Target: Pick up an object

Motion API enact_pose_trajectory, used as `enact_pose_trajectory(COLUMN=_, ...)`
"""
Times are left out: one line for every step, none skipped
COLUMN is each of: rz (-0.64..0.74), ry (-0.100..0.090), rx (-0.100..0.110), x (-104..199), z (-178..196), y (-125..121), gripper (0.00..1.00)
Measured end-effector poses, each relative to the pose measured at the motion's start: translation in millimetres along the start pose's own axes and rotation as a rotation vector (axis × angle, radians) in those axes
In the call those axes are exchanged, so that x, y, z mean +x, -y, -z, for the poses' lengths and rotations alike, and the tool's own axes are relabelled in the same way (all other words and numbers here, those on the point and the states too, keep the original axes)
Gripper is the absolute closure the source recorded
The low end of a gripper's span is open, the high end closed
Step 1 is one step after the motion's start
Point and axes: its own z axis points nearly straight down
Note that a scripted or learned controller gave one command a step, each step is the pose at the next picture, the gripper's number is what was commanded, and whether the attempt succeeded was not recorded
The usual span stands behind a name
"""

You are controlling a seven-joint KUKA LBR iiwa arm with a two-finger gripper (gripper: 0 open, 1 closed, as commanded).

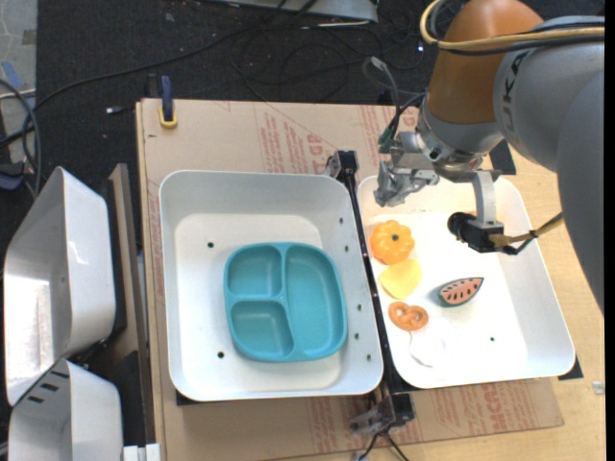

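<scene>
Two bins on the table (240, 133).
Gripper (392, 192) hovers above the pepper (392, 241) in the right bin (538, 305); finger state cannot be told.

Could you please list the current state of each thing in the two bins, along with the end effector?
Teal divided plate: lying flat in the left bin, its compartments bare.
Orange pepper toy: resting in the right bin, not gripped.
Yellow piece: lying flat just below the pepper.
Pretzel toy: lying flat.
Watermelon slice: lying flat, apart from the others.
End effector: hanging above the right bin's top left, holding nothing visible.
</scene>
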Motion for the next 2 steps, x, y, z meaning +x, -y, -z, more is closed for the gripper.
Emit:
enact_pose_trajectory(rz=0.000, ry=0.000, rx=-0.002, x=52.9, z=11.4, y=8.9, gripper=1.00)
enact_pose_trajectory(rz=0.000, ry=0.001, rx=0.000, x=105.6, z=-3.2, y=16.6, gripper=1.00)
